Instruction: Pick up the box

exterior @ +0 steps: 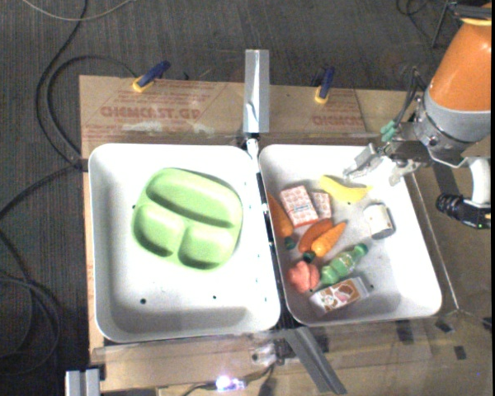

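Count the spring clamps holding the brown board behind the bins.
2: one clamp behind the left bin, another clamp behind the right bin. Others may be hidden.

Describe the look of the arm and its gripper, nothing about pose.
The arm has a rounded orange band above a grey wrist section. Below that sits a pale metallic gripper with slim light fingers and small green details near its base. A black cable or fitting hangs beside the wrist.
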